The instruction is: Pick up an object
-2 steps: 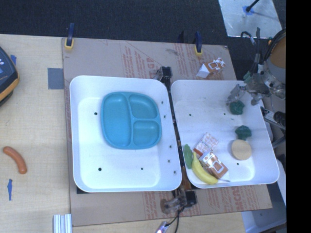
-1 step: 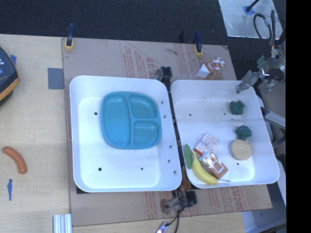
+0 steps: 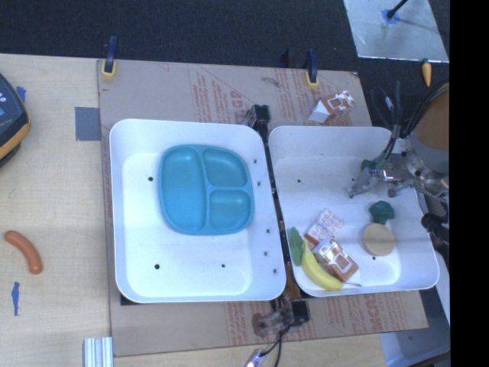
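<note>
My gripper (image 3: 360, 179) reaches in from the right over the upper part of the right bin (image 3: 306, 147). Its two fingers (image 3: 354, 193) point left and stand spread, with nothing between them, so it is open. Just below it lies a dark green lump (image 3: 381, 210), and under that a round tan disc (image 3: 378, 239). Toward the bin's front left lie a yellow banana (image 3: 318, 271), two small snack cartons (image 3: 327, 224) (image 3: 337, 258) and a green piece (image 3: 295, 243).
The left bin (image 3: 130, 205) holds a blue divided plate (image 3: 206, 189). Outside the bins, a small carton (image 3: 332, 107) lies on the cardboard behind the right bin. A sausage (image 3: 24, 251) and a dark device (image 3: 11, 118) sit at the bench's far left.
</note>
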Controlling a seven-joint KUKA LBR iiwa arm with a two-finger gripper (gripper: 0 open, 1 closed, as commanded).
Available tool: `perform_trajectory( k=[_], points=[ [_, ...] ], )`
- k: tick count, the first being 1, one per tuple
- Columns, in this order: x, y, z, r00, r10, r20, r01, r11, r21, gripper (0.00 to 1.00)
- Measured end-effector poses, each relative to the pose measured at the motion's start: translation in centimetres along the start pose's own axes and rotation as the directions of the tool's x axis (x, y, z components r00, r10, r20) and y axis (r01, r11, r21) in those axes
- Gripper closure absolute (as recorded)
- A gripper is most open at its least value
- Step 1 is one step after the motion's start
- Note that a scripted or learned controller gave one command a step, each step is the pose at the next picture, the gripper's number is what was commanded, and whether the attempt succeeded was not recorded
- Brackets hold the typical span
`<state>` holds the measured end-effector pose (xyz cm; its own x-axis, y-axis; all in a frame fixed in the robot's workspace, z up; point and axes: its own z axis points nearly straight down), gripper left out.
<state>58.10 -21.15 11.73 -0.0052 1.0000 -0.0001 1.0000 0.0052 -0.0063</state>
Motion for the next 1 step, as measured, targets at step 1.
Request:
perform_trajectory(
  k=[1],
  points=[
    [-0.04,7.52,2.53,1.0,0.002,-0.001,-0.002,1.0,-0.003,0.0]
  ],
)
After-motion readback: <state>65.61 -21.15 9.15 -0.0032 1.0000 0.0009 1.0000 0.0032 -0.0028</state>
